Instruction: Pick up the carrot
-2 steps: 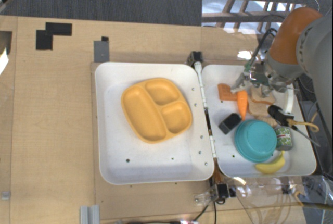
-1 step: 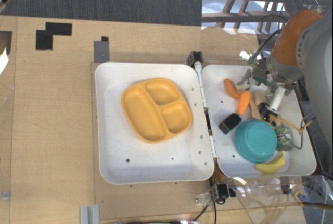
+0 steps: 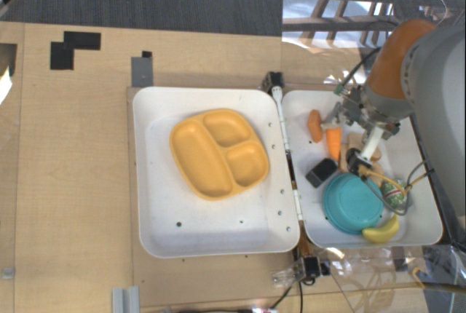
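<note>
The carrot (image 3: 333, 143), a short orange piece, lies in the upper left part of the right bin (image 3: 415, 159), pointing toward the near side. A reddish-orange sausage (image 3: 314, 125) lies just to its left. My gripper (image 3: 345, 128) hangs low over the bin right beside the carrot's right edge, under the grey wrist with the orange band. From this angle the wrist hides part of the gripper, and nothing shows as held in it.
A black block (image 3: 320, 172) lies below the carrot. A teal bowl (image 3: 352, 203) and a yellow banana (image 3: 381, 230) sit in the bin's near part. The left bin (image 3: 156, 217) holds a yellow divided plate (image 3: 217, 152).
</note>
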`<state>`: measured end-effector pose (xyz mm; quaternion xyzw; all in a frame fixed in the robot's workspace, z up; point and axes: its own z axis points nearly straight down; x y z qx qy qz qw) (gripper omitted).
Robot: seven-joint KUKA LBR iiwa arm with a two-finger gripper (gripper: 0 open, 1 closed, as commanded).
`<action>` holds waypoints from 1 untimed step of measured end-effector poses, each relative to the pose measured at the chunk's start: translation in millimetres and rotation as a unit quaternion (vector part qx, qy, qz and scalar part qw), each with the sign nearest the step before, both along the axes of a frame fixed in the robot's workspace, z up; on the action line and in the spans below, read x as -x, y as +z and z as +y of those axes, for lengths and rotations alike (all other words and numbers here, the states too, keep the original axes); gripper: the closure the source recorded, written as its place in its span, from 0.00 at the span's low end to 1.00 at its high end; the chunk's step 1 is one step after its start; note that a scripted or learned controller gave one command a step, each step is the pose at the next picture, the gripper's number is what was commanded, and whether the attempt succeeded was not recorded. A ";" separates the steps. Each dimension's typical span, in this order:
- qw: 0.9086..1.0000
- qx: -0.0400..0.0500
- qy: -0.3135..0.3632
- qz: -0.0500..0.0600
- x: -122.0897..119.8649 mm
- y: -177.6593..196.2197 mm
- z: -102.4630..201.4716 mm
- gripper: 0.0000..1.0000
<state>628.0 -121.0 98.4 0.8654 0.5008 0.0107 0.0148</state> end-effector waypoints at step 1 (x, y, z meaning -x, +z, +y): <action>1.000 0.000 0.003 -0.006 -3.8 13.4 1.4 1.00</action>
